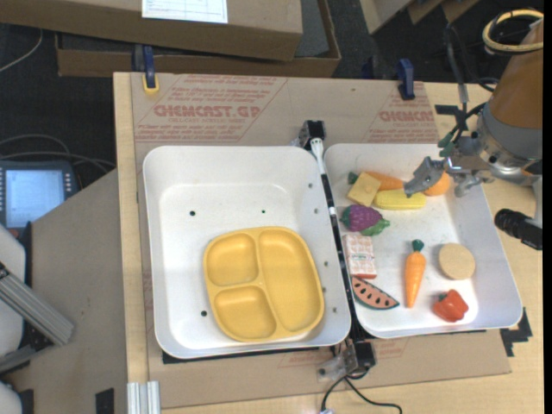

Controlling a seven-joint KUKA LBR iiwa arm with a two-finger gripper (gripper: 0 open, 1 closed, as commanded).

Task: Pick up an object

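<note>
The arm comes in from the right, and its end effector [434,176] sits low over the far part of the right bin [483,317], right at a cluster of toy food; whether it is open, closed or gripping anything cannot be told, since the metal parts blur into the items beneath. Just beside it lie an orange piece [438,185], a yellow banana-like piece [399,200] and a pale yellow cheese block [363,189] (all three packed close together near the bin's far left corner). Nearer the camera in the same bin are purple grapes [365,220], a small printed packet [360,255], a watermelon slice [374,296], a carrot [415,274] lying lengthwise, a round tan biscuit [455,261] and a red pepper [449,305]. The left bin [172,188] holds a yellow divided tray [262,283] with three compartments, sitting toward its near side. Both bins rest on a cardboard-covered desk [216,110]
</note>
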